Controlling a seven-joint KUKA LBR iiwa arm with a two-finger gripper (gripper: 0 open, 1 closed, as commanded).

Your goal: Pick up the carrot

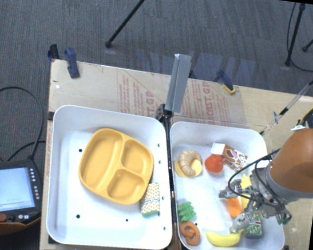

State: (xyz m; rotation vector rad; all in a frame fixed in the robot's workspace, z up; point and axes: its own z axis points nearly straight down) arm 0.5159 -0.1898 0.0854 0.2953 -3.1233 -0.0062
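Over the right-hand shallow white bin (pixel 181 132), seen from the fixed overhead camera, the grey arm with its orange band (pixel 297 158) is lowered from the right, and the claw (pixel 250 212) is hung close above the small orange carrot (pixel 234 207). The carrot is found in the right part of that bin, just left of the claw's tip and partly covered by it, its long axis apparently running up and down the view with a slight slant. Whether the claw is released or clenched cannot be told, as the wrist hides it. A yellow banana (pixel 222 239) lies just below, and a red tomato (pixel 214 164) well above and to the left. A short reach leftward and down is judged to be needed.
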